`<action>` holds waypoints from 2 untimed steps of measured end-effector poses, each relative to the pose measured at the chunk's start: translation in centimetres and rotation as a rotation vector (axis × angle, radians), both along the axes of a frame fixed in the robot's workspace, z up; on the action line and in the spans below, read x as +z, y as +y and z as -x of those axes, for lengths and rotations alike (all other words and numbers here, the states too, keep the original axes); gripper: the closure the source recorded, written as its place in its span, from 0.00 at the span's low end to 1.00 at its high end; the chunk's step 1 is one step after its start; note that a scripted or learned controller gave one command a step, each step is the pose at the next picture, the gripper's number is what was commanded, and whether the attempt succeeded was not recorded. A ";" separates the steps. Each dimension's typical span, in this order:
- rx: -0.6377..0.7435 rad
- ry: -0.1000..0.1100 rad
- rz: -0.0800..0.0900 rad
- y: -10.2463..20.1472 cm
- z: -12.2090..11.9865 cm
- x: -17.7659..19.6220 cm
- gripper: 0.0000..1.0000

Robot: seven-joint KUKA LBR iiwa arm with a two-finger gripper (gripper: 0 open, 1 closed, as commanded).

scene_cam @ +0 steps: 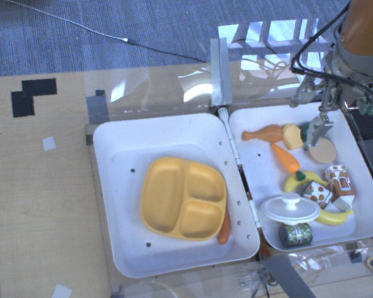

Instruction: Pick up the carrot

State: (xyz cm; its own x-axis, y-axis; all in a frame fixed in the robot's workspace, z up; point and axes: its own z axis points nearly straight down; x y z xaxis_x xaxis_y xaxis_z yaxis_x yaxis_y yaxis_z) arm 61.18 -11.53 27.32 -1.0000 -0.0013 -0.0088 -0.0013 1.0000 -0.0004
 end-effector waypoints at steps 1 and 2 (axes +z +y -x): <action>0.005 0.012 -0.003 1.1 -0.6 -15.2 0.00; -0.084 -0.002 -0.001 1.4 -2.0 -18.4 0.00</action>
